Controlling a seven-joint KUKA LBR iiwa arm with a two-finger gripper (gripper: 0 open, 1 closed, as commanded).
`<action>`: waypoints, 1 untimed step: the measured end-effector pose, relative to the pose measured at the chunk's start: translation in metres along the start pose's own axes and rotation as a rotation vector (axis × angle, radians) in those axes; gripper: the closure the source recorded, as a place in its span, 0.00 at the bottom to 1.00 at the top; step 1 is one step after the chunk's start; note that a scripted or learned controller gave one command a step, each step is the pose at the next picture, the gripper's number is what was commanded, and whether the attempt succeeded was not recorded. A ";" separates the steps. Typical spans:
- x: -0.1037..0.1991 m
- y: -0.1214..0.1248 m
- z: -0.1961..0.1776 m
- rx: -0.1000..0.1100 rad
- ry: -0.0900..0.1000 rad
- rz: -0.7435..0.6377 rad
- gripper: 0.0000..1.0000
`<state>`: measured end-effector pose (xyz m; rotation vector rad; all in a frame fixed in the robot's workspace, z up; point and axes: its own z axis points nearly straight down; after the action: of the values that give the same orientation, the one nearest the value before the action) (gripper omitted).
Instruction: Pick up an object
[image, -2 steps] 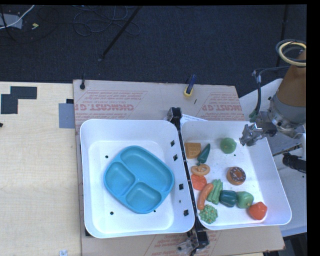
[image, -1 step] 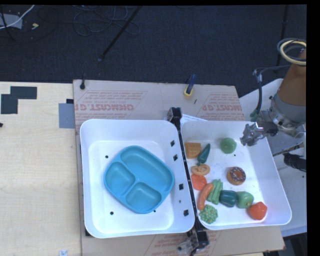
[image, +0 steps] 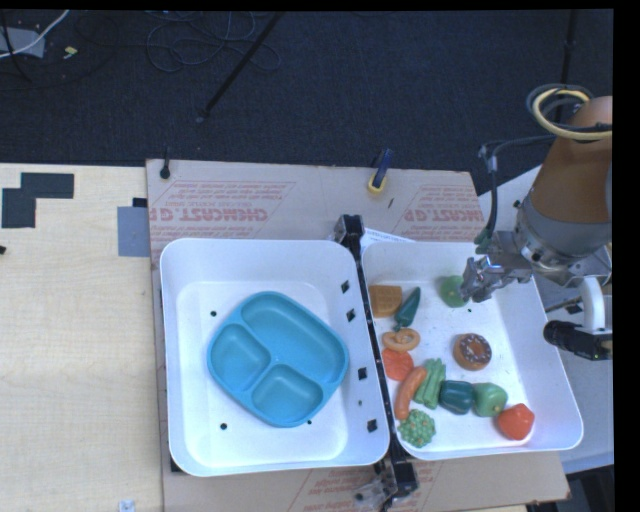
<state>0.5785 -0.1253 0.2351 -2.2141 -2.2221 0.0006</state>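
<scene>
Approach step: claw (image: 478, 280) sits low in the right bin (image: 560, 420), just beside a small green item (image: 452, 292) near the bin's upper part (fingers' state: can't tell). Next it needs to close on it, then lift.
</scene>
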 end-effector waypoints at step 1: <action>0.052 -0.015 -0.007 0.000 0.000 -0.001 1.00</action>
<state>0.5631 -0.0738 0.2421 -2.2124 -2.2229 0.0005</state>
